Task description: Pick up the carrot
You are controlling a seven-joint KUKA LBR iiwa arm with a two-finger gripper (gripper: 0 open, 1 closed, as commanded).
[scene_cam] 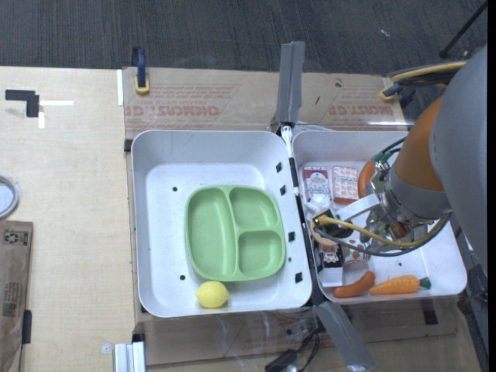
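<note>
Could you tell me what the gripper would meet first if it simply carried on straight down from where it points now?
Probably the clutter of small items under the gripper in the right bin; the carrot lies nearer the front wall. Depth is unclear.

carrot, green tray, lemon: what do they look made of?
Carrot: likely toy plastic; uniform orange, smooth, with a small green stub end. Green tray: looks like moulded plastic, matte to satin; rounded compartment walls, even pale green colour. Lemon: probably plastic or foam; evenly yellow, soft sheen, too small to judge its texture.
</note>
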